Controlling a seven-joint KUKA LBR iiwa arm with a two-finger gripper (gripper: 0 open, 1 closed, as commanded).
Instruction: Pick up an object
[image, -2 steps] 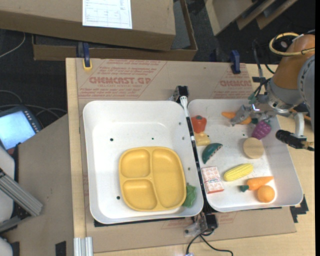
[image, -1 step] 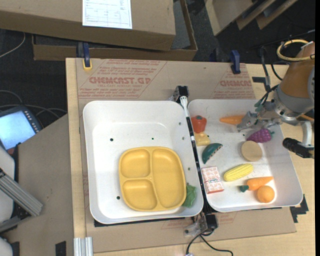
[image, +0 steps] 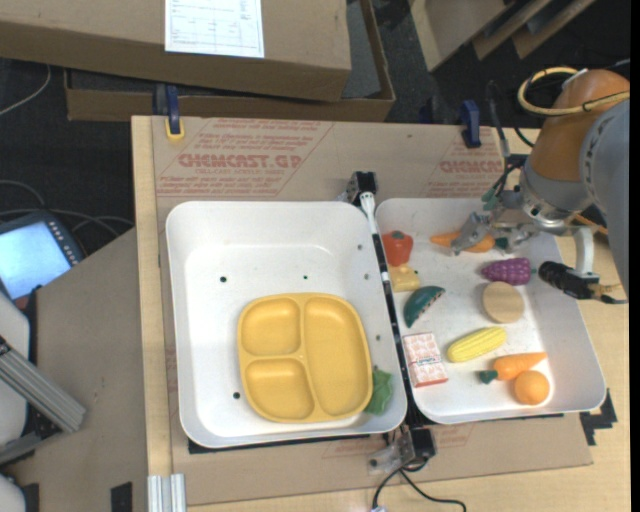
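Orange carrot piece (image: 447, 239) lies in the right bin (image: 575, 385), just left of the gripper (image: 478, 232), which sits low over that bin's far end; whether it grips anything I cannot tell. Purple grapes (image: 507, 270) lie just nearer than the gripper, a yellow corn cob (image: 474, 345) nearer still.

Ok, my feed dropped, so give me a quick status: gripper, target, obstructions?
Gripper low at right bin's far side, over small orange piece. Grasp unconfirmed. Purple grapes and red pepper close by.
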